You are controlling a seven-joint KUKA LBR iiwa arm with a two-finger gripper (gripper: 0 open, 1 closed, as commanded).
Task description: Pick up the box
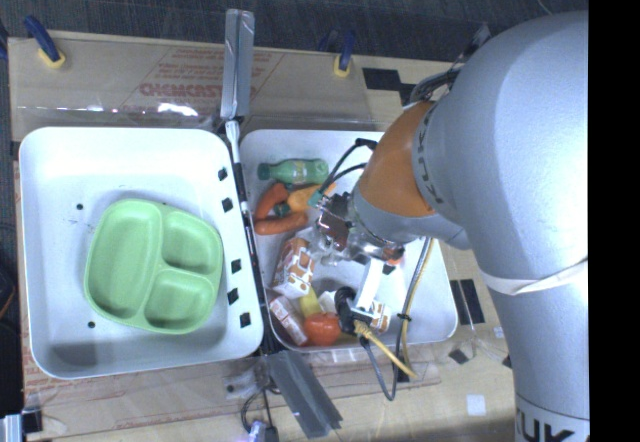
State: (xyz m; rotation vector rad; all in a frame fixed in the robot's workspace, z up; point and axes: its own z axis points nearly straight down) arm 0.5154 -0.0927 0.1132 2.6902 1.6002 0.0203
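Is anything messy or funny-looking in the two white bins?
A bit messy, yes. The right bin has toy food and small packets heaped along its left side: a green bottle, a carrot, a tomato and a box lying tilted. The left bin looks tidy, with just a green divided plate.

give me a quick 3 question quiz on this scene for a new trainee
1. True or false: the green divided plate lies in the left bin.
2. Which bin is the gripper over? A) left B) right C) neither
3. Fill in: the green bottle lies at the ____ end of the right bin, beyond the carrot.

Key: 1 true. 2 B. 3 far.
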